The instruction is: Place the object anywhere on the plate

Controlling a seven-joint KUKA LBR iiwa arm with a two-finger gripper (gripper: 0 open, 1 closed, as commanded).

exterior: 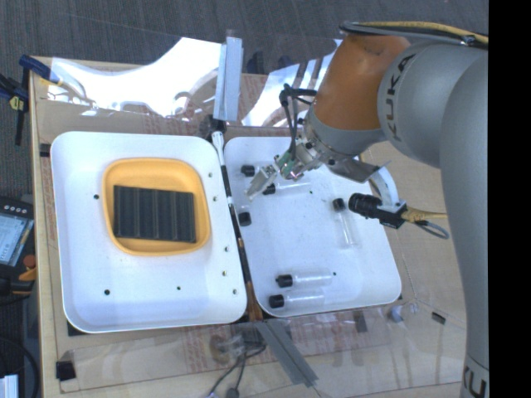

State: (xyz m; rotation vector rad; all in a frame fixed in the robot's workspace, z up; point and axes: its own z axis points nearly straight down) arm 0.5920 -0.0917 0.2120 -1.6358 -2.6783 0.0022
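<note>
A yellow plate [154, 175] with a dark ribbed insert lies in the left white bin [83, 280]. In the right bin [373, 284] are clear tubes with black caps: one [345, 225] at the right and two [305, 280] [295, 300] side by side near the front edge. Two small black pieces [247, 170] [244, 218] sit near the bin's left wall. My gripper [260, 183] hangs low over the back left part of the right bin, between those two black pieces and close to the upper one. I see nothing clearly held in it.
A raised divider [231, 214] separates the two bins. Shiny foil and an upright metal bar [229, 77] stand behind the bins. A device with a screen [10, 235] sits off the bench's left edge. The grey arm [431, 73] covers the right bin's back right corner.
</note>
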